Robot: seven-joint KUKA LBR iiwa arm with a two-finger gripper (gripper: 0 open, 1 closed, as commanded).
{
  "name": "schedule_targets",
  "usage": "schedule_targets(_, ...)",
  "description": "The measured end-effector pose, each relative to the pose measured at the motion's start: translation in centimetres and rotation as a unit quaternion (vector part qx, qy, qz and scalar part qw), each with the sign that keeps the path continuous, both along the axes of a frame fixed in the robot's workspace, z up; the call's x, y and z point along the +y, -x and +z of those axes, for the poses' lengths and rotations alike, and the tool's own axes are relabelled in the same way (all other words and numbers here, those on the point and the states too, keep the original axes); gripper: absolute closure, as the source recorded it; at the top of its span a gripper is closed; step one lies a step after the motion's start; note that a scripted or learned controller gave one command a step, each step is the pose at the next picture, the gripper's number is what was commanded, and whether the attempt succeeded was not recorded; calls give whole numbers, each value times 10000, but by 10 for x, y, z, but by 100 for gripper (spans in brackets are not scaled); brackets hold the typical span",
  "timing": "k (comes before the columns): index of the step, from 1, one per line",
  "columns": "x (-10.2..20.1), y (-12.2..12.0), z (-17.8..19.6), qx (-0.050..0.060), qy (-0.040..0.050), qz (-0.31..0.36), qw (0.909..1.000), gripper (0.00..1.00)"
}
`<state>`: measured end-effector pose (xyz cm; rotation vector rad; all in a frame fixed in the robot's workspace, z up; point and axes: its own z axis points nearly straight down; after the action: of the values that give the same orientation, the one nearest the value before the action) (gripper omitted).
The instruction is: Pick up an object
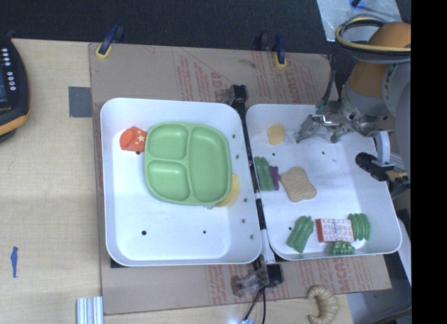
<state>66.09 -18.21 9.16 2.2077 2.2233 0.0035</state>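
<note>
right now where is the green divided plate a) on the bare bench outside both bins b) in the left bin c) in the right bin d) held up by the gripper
b: the green divided plate lies flat inside the left bin, partly over a yellow piece and next to a red piece, while the gripper is over the right bin.

Cardboard sheet (174, 71) on worktop (49, 197), blue clamps (280, 50) at far edge; black-orange handset (10, 85) at left.
</note>
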Motion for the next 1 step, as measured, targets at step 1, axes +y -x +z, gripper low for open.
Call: schedule_targets(1,74,44,40,73,-28,3,10000,0)
